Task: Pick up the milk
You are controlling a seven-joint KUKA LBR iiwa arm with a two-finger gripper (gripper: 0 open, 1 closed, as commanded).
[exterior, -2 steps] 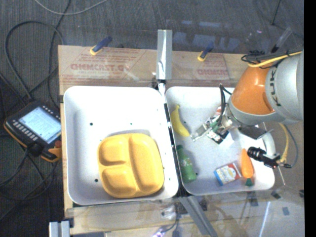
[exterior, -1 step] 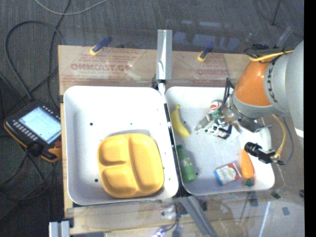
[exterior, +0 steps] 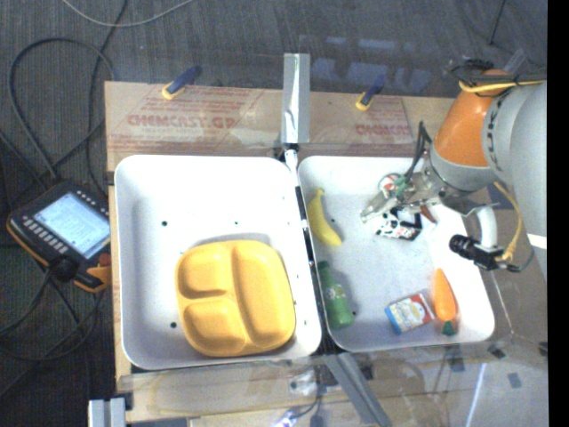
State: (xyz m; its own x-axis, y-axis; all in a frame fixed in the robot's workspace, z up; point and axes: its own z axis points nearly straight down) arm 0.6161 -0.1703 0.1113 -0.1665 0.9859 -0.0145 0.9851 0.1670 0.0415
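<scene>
The milk [exterior: 410, 312], a small carton lying on its side with a red-and-white face, rests on the floor of the right bin [exterior: 356, 238] near that bin's front wall, well apart from the gripper [exterior: 397, 205] and closer to the camera than it, almost straight toward the front edge. The gripper hangs over the rear middle of the right bin, under the grey arm [exterior: 524, 140] with its orange band [exterior: 467, 132]; whether it is spread or pressed together cannot be told, because the metal parts blur into one another there, and nothing can be made out in its grip. Just beneath and beside it lies a small dark object with red and white marks [exterior: 398, 229], too small to identify, and whether the gripper touches it is unclear. Just beside the milk, on the side away from the left bin, lies a carrot [exterior: 444, 299], its green end near the front wall. To the gripper's other side, toward the left bin, a banana [exterior: 322, 220] lies along the dividing wall, and a green bottle [exterior: 336, 296] lies nearer the front, between the banana and the front wall. Nothing lies between the gripper and the milk except the small dark object. In the left bin [exterior: 160, 194] sits a yellow divided tray [exterior: 236, 297], far from the gripper. Both bins rest on the tabletop [exterior: 204, 118].
</scene>
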